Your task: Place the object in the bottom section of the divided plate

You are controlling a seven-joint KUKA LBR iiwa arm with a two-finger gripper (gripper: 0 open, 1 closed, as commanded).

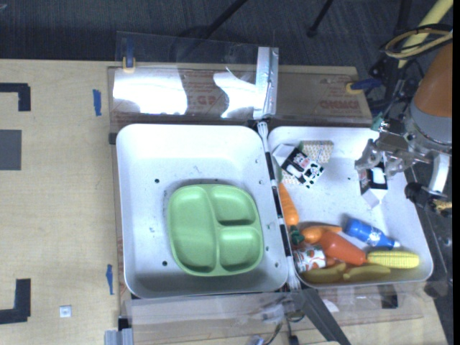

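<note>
Arm over the right bin, green plate in the left bin.

The left bin [136,192] holds the divided plate [214,227], its long axis running far to near. The right bin [338,139] holds a carrot [288,204], corn cob [392,259] and blue bottle [368,233]. The gripper [379,165] hangs at its far right; whether it grips is unclear.

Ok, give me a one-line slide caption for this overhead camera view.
Arm's gripper hovers over the right bin of toy food, beside the green divided plate in the left bin.
</note>
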